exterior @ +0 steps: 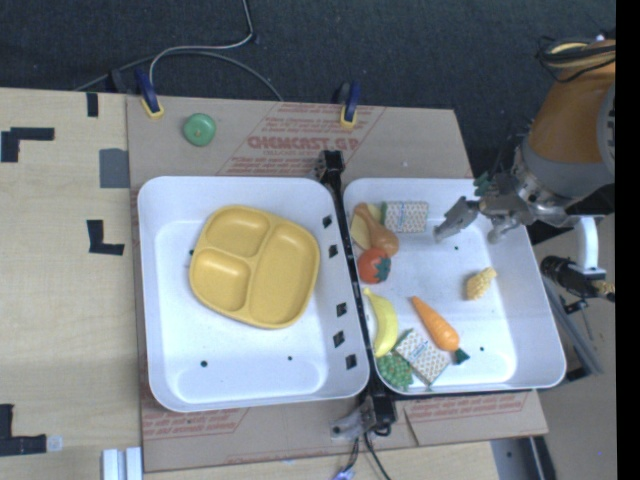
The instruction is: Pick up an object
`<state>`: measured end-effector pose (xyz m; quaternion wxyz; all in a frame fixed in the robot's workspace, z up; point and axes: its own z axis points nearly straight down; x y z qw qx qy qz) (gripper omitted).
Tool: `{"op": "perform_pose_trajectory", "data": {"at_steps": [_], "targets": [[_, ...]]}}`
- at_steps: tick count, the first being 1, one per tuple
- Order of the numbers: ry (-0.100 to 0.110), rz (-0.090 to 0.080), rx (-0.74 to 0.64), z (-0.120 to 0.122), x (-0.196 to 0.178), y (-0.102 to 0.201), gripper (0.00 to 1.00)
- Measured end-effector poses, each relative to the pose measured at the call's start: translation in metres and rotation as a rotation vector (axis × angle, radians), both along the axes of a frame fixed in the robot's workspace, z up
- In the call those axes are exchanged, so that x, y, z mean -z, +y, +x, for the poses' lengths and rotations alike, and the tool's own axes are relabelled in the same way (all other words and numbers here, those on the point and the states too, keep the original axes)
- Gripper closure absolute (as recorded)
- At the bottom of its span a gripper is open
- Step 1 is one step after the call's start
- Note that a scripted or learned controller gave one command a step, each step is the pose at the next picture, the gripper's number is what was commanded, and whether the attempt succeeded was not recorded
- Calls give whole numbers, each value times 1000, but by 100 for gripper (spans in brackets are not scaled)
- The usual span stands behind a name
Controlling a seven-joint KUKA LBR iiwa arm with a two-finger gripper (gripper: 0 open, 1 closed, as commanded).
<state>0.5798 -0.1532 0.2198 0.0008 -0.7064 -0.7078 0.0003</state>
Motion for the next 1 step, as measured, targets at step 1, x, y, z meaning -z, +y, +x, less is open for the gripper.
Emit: {"op": "perform_pose_trajectory", "data": {"at_steps": [1], "targets": [[0,1,-1,82,36,67,0]]}}
